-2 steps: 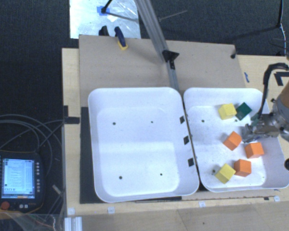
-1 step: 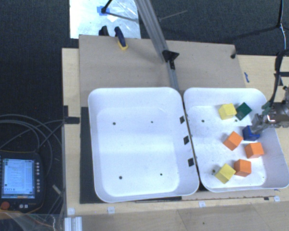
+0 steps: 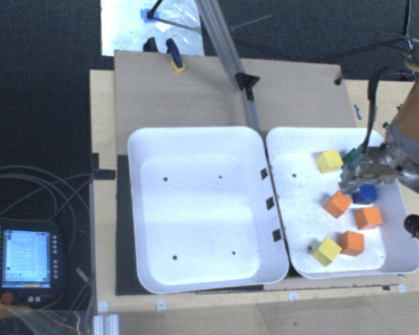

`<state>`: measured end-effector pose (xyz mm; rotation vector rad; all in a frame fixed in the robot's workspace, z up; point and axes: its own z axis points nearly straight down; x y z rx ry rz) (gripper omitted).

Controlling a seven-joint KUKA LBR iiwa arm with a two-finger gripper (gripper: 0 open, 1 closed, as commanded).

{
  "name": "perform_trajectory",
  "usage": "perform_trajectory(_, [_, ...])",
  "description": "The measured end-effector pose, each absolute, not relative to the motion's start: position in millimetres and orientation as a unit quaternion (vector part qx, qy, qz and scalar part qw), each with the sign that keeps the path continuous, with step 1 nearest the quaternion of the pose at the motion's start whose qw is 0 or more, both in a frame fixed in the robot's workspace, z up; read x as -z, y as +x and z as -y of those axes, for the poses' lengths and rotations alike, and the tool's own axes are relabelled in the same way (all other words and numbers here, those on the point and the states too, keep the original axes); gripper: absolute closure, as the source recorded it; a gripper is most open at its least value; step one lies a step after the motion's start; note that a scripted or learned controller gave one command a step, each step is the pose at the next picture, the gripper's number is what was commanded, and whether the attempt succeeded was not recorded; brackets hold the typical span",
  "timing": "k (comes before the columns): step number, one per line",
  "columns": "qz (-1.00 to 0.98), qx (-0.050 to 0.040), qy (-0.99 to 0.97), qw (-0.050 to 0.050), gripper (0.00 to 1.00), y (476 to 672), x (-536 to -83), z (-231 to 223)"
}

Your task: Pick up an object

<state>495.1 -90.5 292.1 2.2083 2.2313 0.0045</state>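
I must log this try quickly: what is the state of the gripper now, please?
Gripper: low in the right bin, beside the blue block; open or closed cannot be told.

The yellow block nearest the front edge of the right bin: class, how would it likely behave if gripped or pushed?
The yellow block looks like a rigid cube, so probably stiff and easy to pinch. Its flat faces suggest sliding, not rolling. It lies close to an orange block, so a push may nudge that.

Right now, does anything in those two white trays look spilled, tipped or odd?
Nothing stands out. The six blocks all sit loosely scattered in the right bin, some turned at angles, none spilled over its rim. The end effector sits beside the blue block.
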Motion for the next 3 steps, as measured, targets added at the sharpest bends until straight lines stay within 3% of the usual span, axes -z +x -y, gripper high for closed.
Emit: perform_trajectory(3, [-0.711, -0.0006, 0.703, -0.001, 1.0, 509.2, -274.3, -66.0])
